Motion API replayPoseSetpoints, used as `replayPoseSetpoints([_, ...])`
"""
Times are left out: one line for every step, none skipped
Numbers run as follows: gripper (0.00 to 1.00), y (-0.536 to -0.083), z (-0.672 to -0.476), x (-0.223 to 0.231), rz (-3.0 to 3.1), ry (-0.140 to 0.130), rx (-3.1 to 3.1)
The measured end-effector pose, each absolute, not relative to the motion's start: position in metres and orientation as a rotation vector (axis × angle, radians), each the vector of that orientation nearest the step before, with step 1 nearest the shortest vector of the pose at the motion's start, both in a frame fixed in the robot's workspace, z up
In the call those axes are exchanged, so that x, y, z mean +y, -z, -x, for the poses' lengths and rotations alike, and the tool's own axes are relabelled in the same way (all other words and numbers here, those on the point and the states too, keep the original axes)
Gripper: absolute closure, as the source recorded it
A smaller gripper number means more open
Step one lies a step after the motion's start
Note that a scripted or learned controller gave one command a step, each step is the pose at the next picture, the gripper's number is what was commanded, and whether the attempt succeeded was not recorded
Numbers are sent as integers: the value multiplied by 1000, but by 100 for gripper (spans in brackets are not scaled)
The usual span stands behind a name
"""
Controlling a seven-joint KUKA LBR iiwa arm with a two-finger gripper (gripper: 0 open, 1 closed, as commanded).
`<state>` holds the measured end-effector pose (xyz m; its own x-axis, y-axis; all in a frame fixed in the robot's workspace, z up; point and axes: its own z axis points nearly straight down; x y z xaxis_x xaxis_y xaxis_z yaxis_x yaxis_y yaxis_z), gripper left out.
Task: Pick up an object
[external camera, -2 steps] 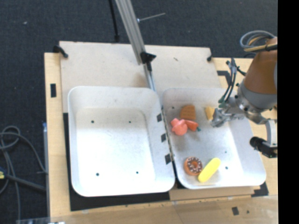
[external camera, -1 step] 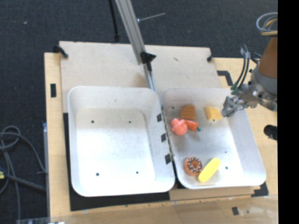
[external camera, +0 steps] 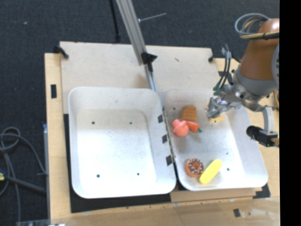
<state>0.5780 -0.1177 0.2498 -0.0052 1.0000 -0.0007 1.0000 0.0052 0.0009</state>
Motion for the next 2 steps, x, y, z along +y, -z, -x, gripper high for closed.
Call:
replayPoseSetpoints([100, -248, -592, -56, -2213, -3, 2229])
replayPoseSetpoints([100, -236, -603, -4, -2214, -1, 2228])
